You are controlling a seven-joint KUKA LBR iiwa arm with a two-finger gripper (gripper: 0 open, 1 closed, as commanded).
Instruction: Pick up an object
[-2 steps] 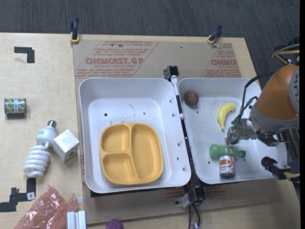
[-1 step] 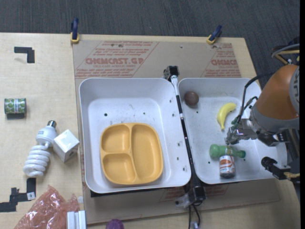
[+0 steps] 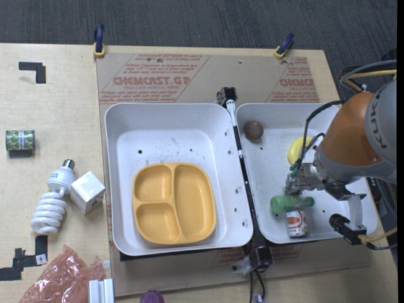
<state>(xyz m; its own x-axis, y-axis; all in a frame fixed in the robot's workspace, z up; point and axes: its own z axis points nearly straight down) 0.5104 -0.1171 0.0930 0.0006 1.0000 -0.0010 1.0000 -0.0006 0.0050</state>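
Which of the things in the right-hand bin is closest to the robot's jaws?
The green object, lying directly under the gripper. The small can sits just below it, the yellow object above it, and the brown ball far off in the corner.

A robotics lab: clamped bench board [image 3: 208, 74], paired white bins [image 3: 120, 169], cabled arm [image 3: 353, 137].

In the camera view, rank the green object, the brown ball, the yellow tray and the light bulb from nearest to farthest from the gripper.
From the gripper:
1. Green object, just below it, right bin.
2. Brown ball, right bin's far corner.
3. Yellow tray, left bin.
4. Light bulb, on the bench, far left.
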